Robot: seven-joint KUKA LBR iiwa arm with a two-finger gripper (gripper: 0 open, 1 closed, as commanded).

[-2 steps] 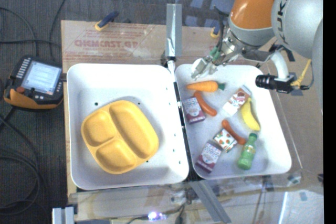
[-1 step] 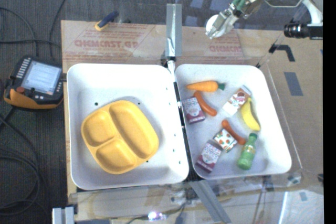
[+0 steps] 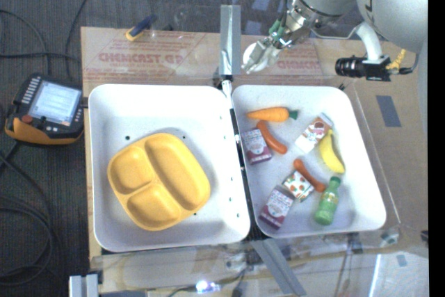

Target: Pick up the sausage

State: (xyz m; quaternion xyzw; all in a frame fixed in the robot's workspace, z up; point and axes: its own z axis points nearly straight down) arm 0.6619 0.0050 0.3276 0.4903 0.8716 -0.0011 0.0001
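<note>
We judge the small orange-red toy sausage (image 3: 272, 137) light, stiff and slick, best pinched across its middle; whether the tool (image 3: 254, 59) is spread, we cannot tell.

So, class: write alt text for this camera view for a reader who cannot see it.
A grey and orange robot arm holds its claw above the back edge of two white bins. The right bin holds toy food, including a sausage; the left bin holds a yellow divided plate.
</note>
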